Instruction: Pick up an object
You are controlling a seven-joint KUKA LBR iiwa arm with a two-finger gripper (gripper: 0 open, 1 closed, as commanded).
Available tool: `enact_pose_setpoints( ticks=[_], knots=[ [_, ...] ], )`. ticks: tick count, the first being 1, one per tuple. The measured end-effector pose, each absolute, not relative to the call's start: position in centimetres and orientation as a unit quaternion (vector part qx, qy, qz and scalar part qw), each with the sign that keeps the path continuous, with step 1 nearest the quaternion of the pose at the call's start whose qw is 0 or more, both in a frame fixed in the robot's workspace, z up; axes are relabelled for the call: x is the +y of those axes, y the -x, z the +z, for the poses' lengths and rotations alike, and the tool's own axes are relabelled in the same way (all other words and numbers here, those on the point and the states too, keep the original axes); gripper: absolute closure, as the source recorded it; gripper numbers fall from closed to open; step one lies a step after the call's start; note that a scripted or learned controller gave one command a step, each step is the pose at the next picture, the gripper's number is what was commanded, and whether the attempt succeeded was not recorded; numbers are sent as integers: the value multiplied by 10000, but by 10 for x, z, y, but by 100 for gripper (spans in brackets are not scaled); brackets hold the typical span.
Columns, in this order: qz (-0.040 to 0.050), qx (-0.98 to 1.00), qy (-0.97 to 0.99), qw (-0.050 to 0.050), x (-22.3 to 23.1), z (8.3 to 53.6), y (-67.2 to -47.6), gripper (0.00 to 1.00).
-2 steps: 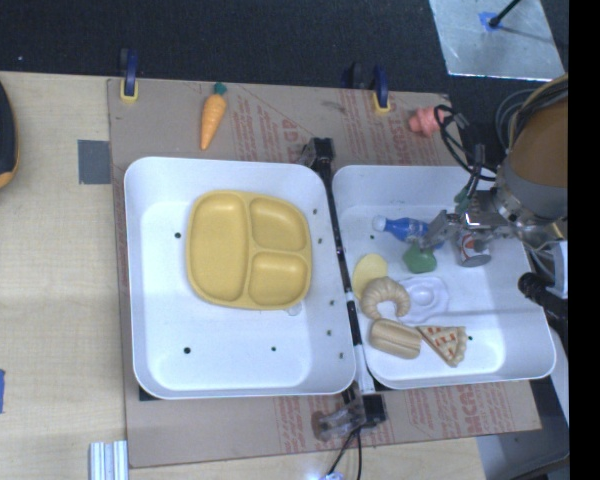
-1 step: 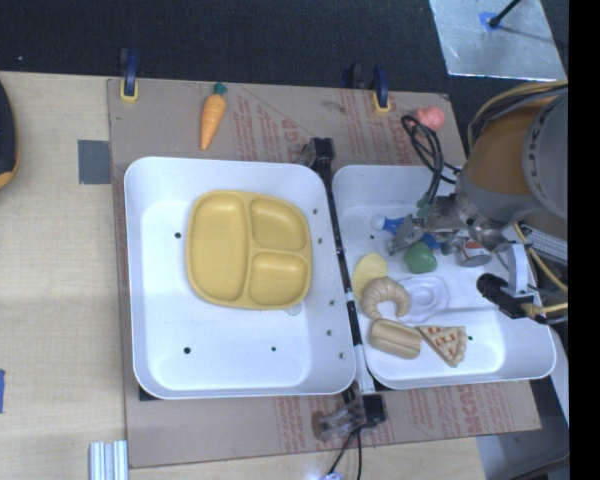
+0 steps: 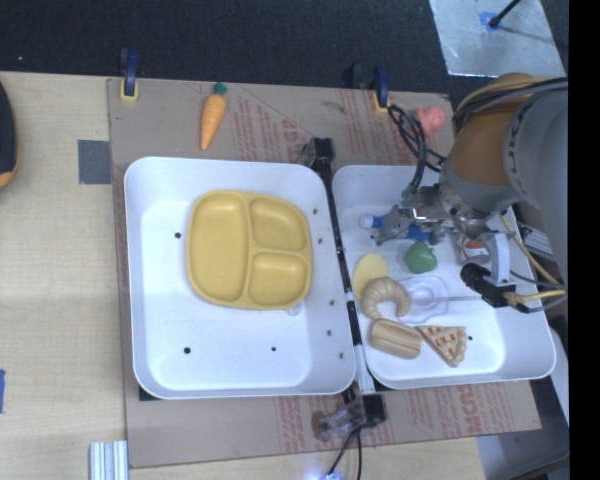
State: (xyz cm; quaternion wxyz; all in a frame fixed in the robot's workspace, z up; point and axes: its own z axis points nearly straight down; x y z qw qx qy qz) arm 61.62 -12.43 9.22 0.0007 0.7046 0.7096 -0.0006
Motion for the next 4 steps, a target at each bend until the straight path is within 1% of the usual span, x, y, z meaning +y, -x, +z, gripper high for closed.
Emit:
enact_pose_setpoints(
  ticks=[1, 2, 3, 4],
  knots=[
    [-38, 7095, -7047, -51, -161, 91, -651, 0],
    [-31, 7081, -7061, -52, -119, 91, -565, 0],
    [5, 7090, -7052, 10, -122, 92, -614, 0],
    [-10, 7097, -7045, -5, -149, 92, -658, 0]
  ],
)
